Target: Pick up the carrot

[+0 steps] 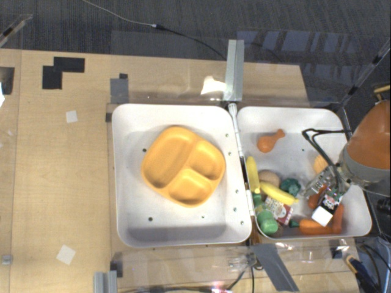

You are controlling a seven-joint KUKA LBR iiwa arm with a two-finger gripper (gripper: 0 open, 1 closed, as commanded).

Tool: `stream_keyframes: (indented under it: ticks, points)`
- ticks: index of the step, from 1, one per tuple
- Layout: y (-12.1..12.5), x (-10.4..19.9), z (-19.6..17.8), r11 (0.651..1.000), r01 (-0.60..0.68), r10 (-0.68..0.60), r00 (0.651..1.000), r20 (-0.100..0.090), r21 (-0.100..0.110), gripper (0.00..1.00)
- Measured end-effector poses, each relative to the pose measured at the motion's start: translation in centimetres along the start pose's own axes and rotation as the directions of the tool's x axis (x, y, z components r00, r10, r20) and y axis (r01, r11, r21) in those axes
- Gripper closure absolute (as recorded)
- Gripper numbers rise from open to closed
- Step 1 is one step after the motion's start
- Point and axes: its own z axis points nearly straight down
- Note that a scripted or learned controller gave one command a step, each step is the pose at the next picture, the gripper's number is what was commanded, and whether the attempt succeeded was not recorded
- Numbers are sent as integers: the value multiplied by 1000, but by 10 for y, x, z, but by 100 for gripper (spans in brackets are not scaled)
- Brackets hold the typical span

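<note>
The carrot [310, 226] is an orange tapered piece lying flat near the front edge of the right bin [287, 119]. A second orange-red piece [338, 218] lies just right of it. My gripper [319, 189] hangs low over the right side of this bin, a little behind the carrot and apart from it. The arm's orange band [374, 140] covers the bin's right rim. Nothing shows between the gripper and the carrot.
The right bin also holds an orange drumstick-shaped toy [270, 141], a yellow banana [278, 193], a beige round item [268, 177], green items [267, 223] and a small packet [281, 210]. The left bin [128, 224] carries a yellow divided plate [182, 164].
</note>
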Motion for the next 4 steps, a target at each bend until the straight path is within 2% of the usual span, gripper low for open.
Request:
stream_keyframes:
  ticks: [1,2,3,4]
  points:
    - [15,-39,-28,962,-273,274,962,-10,11,100]
    - [46,-12,-76,860,-510,511,860,-7,12,100]
    - [2,27,-34,825,-565,565,825,-10,20,100]
    - [51,-52,-9,730,-684,684,730,-5,18,100]
